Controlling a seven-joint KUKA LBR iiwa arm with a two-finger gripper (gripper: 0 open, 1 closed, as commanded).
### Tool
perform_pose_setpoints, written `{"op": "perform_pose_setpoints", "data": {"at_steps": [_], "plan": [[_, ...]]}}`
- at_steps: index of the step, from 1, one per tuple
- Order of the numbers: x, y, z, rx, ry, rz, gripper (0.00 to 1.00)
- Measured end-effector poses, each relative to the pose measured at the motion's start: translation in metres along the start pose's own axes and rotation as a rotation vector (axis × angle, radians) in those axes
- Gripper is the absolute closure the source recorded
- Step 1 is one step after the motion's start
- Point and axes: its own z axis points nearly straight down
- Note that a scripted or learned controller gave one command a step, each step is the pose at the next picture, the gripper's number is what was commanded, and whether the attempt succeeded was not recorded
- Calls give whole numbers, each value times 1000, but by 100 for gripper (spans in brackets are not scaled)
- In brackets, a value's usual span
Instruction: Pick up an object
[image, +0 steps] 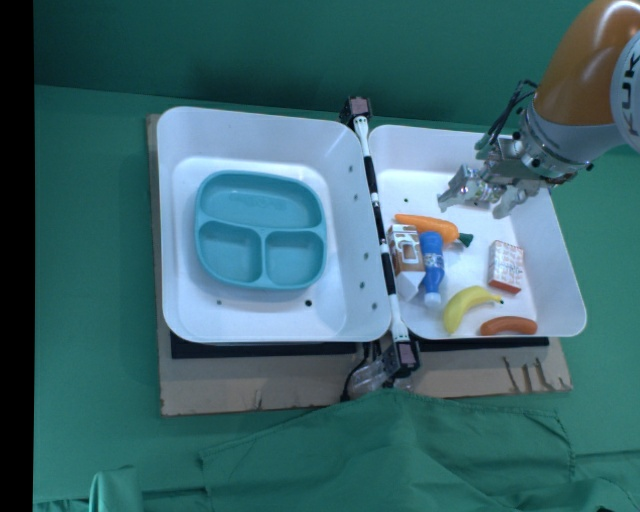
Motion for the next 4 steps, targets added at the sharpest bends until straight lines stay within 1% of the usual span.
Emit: {"op": "perform_pose_setpoints", "data": {"at_steps": [1, 2, 3, 4], "plan": [[3, 25, 100, 6, 0, 0, 0], [4, 73, 104, -11, -3, -2, 0], [13, 133, 106, 12, -2, -7, 0], [3, 82, 103, -10, -3, 2, 0]]}}
